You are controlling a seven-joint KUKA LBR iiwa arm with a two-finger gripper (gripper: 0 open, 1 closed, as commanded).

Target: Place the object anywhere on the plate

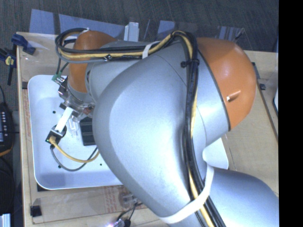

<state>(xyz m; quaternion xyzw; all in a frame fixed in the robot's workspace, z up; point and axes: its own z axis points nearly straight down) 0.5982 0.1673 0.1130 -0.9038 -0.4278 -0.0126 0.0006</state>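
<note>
Single fixed overhead view, slanted down on the left bin [35,126], close behind the arm [156,126].

Arm [156,126] bulk blocks right of left bin [35,126]; bare bin floor open along left and front.

I find no legible text, label, brand or number from my remote station. The desk [109,197] below the white bin [35,126] carries a patch of faint reddish printing, too blurred for me to read. The arm [156,126] shows no markings I can make out.
</note>
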